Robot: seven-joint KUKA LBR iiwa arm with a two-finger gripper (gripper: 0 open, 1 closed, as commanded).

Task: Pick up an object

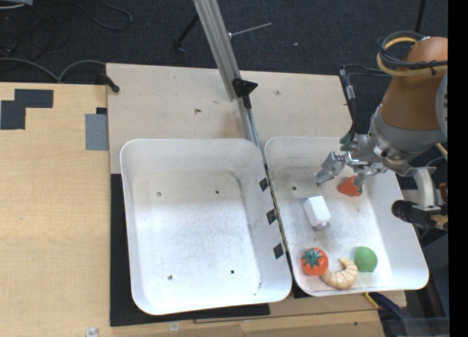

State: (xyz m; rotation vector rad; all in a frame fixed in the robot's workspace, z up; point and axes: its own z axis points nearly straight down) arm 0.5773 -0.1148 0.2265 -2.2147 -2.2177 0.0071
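Nearest the camera, along the front rim of the right bin [409, 273], three small things are lying close together: a red tomato [314, 261] with a green top, a tan croissant [341, 275] curling just beside it and touching or nearly touching it, and a green ball [365, 259] sitting just behind the croissant's far tip. A little further back, near the middle of that bin's floor, a white block [316, 211] is lying on its own, apart from the front group.

Further in still, the jaws [352, 175] are hanging over the back half of the right bin, coming in from the right on the grey arm [409, 120] with its orange band. One metal finger [329, 168] is sticking out to the left, well away from the rest, so the jaws are standing wide. A small red thing [351, 187] is lying on the bin floor right under them; whether the fingers are touching it is hard to tell, and it is not sitting clamped between them.

The left bin [139, 182] is lying alongside, its rim meeting the right bin's at the centre, where black clips [271, 216] are sitting along the join. Both bins are resting on the pale counter [168, 101]. Beyond them, a slanted metal rail [219, 43] is rising from the join toward the back.
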